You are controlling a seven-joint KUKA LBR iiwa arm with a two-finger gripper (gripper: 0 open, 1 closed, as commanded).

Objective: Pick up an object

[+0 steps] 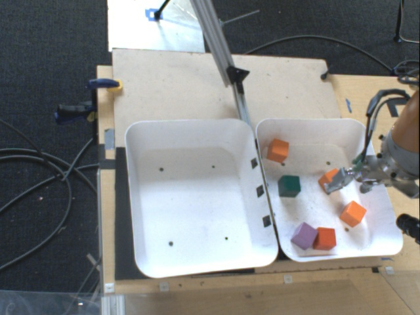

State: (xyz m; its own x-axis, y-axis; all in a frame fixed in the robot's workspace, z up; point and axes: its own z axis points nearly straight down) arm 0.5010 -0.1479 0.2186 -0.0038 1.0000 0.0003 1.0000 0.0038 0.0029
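Observation:
The right bin holds several small blocks. An orange cube lies near its far left corner and a dark green cube sits left of centre. My gripper reaches in from the right, low over the bin's middle, and lies against a small orange block that it partly covers. Whether that block is gripped is not clear. Another orange cube rests to the gripper's lower right. A purple cube and a red-orange cube touch at the near edge.
The left bin stands beside the right one, joined along a divider with black clips. A slanted metal pole crosses above the bins' far side. Cables hang near the arm at the right.

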